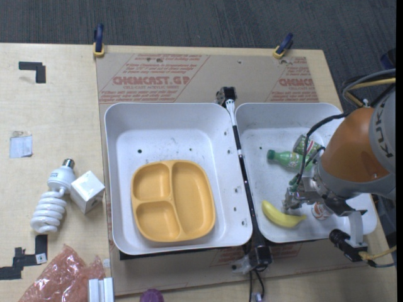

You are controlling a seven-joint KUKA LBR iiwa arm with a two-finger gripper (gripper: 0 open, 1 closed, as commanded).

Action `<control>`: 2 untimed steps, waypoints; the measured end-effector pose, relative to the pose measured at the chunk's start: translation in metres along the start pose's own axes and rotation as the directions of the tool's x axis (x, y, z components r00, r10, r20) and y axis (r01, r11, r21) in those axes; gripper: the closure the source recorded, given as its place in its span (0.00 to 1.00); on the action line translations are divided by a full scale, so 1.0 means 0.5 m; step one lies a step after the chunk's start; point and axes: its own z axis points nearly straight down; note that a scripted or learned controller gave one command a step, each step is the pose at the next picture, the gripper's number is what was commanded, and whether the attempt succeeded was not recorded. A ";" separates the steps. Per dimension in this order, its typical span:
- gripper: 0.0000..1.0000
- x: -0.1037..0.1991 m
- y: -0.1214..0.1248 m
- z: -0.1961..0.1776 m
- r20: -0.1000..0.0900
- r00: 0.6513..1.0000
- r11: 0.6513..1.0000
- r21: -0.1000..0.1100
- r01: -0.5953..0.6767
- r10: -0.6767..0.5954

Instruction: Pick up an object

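We see the arm (359, 150) reaching in over the right bin (252, 115), its gripper (295, 198) lowered close to the bin floor. We cannot tell how the gripper is set, since the wrist and cabling crowd over it from our angle.

Just below the gripper and a little to its left lies a banana (281, 215), curved, yellow, resting on the bin floor; its upper edge is right next to the gripper, though we cannot say whether they touch. Above the gripper, slightly left, a green bottle (284, 158) lies on its side. Right beside the gripper on its right, a small item with red marks (319, 211) sits partly hidden under the arm.

Well to the gripper's left, in the left bin (119, 121), a yellow divided plate (172, 200) lies flat. Much farther left, out on the table (50, 124), a spiral light bulb (52, 199) lies touching a small white cube (87, 190).
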 end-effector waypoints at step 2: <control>0.00 0.008 0.019 -0.001 0.000 1.000 1.000 -0.001 0.000 0.000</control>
